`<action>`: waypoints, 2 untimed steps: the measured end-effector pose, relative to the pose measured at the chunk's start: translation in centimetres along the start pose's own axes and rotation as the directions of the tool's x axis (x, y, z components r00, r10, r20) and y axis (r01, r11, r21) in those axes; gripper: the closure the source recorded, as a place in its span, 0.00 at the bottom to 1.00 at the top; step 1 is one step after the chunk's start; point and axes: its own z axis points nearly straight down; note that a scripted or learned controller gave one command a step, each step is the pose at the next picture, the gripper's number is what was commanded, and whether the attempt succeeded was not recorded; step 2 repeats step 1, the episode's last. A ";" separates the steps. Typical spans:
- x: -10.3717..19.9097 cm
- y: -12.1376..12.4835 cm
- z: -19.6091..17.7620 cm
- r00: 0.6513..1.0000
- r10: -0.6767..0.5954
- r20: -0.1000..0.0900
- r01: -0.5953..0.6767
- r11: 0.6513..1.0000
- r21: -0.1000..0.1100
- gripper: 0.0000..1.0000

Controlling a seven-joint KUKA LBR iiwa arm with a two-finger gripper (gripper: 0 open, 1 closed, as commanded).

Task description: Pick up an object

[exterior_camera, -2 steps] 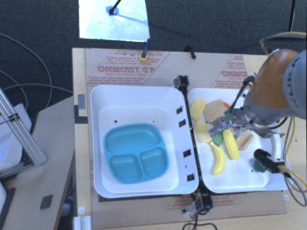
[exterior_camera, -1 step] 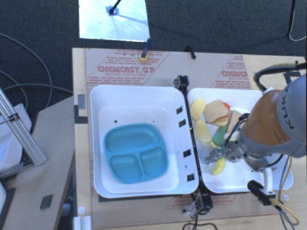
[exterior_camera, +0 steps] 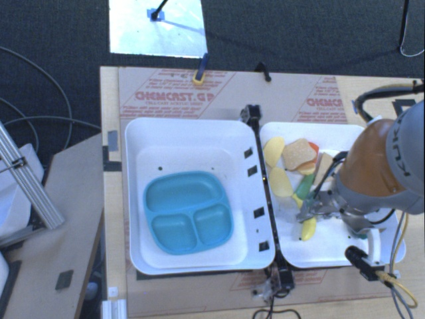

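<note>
The right bin (exterior_camera: 332, 261) holds several toy foods. A yellow oval piece (exterior_camera: 273, 150) lies at its far left, and a tan bread slice (exterior_camera: 300, 153) rests beside it on an orange piece (exterior_camera: 307, 168). Below them lie a pale yellow piece (exterior_camera: 281, 183) and a green piece (exterior_camera: 303, 187). A small yellow piece (exterior_camera: 308, 229) sits near the bin's middle. My gripper (exterior_camera: 311, 210) hangs low over the bin, between the green piece and the small yellow piece. The arm's orange band and wrist (exterior_camera: 372, 168) hide the bin's right half.
The left bin (exterior_camera: 192, 135) holds a blue divided plate (exterior_camera: 188, 211). A black bar (exterior_camera: 260, 178) runs between the two bins. A shiny metal sheet (exterior_camera: 157, 18) lies beyond the bench, and cables (exterior_camera: 392, 288) trail at the lower right.
</note>
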 end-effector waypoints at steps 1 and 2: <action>7.1 2.9 -9.4 1.000 -0.013 -0.003 0.013 1.000 -0.008 1.00; 7.1 2.9 -9.4 1.000 -0.013 -0.003 0.013 1.000 -0.008 1.00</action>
